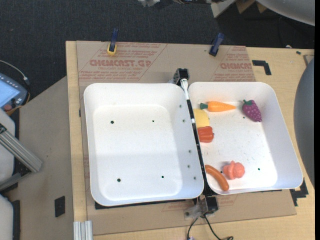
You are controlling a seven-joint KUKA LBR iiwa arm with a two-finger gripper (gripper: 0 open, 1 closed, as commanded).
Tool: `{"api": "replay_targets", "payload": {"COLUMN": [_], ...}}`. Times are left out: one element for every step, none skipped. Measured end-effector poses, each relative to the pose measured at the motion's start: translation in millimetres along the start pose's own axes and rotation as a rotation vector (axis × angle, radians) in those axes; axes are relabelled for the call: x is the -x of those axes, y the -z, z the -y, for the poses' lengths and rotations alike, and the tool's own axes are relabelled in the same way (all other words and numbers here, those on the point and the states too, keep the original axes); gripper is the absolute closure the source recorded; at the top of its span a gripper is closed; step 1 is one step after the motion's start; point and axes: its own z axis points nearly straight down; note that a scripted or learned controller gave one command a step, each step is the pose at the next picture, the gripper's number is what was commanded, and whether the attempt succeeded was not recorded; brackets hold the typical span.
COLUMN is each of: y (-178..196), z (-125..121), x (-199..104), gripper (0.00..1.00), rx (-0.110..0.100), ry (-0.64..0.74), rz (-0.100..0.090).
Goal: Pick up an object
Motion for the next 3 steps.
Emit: {"api": "replay_targets", "payload": {"y": [11, 21, 32], "z": [0, 0, -1], "x": [-1, -2, -3], "gripper": [1.00, 1.00, 1.00], "rx": [0.004, 0.009, 0.013], "ry": [0.002, 0.003, 0.004], "rz": [0.000, -0.001, -0.001]}}
